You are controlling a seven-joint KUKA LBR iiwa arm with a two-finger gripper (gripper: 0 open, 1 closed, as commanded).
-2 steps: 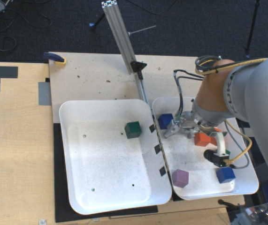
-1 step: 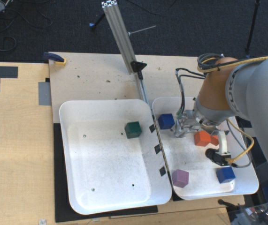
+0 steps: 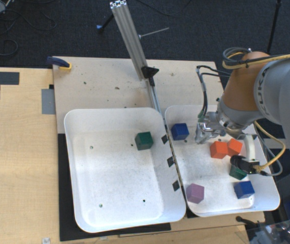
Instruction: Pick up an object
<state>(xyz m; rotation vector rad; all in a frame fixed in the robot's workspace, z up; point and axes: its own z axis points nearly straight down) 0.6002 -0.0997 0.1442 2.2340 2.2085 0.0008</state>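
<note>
Arm (image 3: 256, 93) bent, wrist pointing down.

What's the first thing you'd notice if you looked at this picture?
The big grey arm with its orange band reaches in from the right, its pincer low over the right bin. Bright blocks lie scattered in that bin, two orange ones side by side. One green block sits alone in the left bin.

- No words, labels, brand marks, numbers or signs can be read anywhere in this view.
</note>
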